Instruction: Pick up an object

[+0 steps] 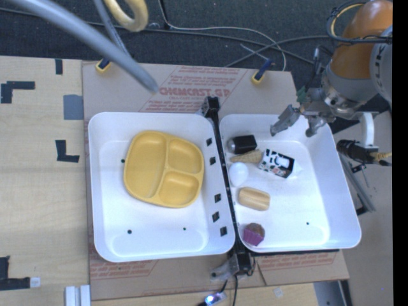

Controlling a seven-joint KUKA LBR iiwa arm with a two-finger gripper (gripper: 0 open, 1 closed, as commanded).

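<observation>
Left bin (102,190), middle-left of frame: I see a yellow divided plate (164,169) lying flat in it, three compartments facing up, sitting toward the upper half of the bin.

Centre: a black divider strip (220,196) runs between the two bins, top to bottom.

Right bin (325,222), middle-right of frame: the small items are clustered along its left side. Nearest the top, a dark cylinder (241,144) lies on its side. Just below it a tan stick-shaped piece (252,157), and touching or just beside that, a black-and-white patterned block (278,163). A white ball (238,173) sits by the divider, below the cylinder. Under that, a tan bread-like roll (254,199). Lowest, a purple lump (254,234) near the bin's lower left corner.

Upper right of frame: the arm comes in, orange band visible at the top corner. The gripper (296,125) hangs over the upper edge of the right bin, above and to the right of the patterned block, well apart from every item. Its two fingers are spread, nothing between them.
</observation>
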